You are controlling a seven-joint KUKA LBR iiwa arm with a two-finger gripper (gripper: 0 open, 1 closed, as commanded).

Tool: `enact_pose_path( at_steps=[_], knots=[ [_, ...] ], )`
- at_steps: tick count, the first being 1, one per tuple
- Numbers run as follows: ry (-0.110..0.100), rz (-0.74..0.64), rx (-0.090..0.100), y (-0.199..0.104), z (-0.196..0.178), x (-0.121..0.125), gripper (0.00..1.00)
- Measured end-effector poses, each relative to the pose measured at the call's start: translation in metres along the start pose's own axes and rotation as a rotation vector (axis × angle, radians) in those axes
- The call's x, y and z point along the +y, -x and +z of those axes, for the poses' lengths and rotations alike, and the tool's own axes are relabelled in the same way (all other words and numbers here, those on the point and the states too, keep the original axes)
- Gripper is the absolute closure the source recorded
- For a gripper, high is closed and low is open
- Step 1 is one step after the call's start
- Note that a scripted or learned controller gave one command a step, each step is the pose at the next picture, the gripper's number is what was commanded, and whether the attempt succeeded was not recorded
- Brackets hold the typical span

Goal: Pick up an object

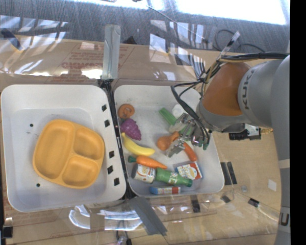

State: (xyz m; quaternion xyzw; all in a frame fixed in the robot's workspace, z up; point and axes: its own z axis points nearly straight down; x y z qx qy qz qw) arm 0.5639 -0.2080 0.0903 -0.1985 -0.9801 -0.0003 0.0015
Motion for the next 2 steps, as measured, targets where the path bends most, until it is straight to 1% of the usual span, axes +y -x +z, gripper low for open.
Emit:
enact_pose_path(
  at_steps=[1,2],
  knots=[
    [-0.001,-0.008,0.002,0.001,-0.008,0.002,1.0],
    [0.002,0.068,-0.009,-0.017,-0.139,0.054,1.0]
  ],
)
